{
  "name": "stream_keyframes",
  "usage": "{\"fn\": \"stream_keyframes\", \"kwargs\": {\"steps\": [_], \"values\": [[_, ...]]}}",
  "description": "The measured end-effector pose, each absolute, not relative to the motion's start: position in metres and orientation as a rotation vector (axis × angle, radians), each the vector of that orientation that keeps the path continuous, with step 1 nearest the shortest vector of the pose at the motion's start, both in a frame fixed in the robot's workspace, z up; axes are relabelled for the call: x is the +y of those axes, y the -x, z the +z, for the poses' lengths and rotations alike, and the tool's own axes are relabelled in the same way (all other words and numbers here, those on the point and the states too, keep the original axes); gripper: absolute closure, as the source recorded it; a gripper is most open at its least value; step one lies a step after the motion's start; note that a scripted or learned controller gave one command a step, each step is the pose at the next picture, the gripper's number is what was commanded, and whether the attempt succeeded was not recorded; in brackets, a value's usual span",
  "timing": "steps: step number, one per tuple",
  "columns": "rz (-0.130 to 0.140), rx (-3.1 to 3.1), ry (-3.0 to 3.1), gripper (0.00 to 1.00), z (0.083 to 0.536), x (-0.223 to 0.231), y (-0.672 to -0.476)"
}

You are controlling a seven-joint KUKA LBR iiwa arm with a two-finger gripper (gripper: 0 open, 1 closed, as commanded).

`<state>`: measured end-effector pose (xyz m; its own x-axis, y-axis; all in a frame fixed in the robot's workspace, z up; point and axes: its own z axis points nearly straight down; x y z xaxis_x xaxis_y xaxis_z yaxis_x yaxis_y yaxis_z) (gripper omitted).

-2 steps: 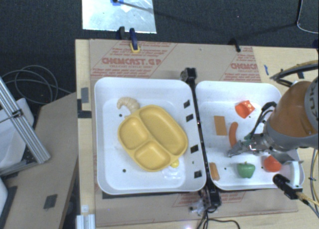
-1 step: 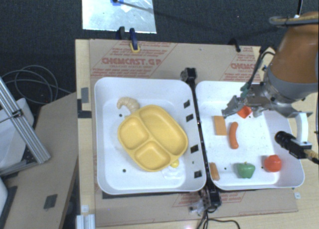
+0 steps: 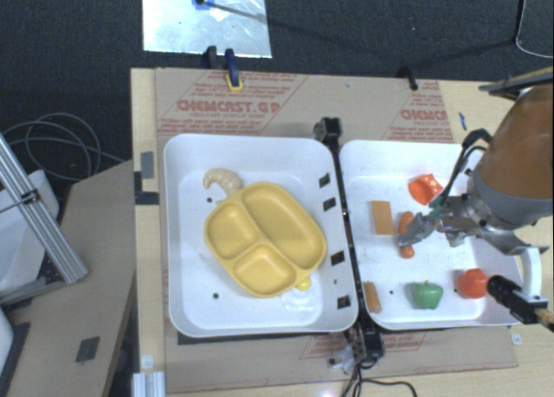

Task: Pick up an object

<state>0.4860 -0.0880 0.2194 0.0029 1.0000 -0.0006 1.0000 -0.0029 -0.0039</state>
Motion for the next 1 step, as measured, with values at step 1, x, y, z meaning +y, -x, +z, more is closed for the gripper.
{"fn": "stream_keyframes", "kwargs": {"steps": [1], "values": [[-0.017, -2.239, 2.221, 0.0, 0.3578, -0.069, -0.4882]]}}
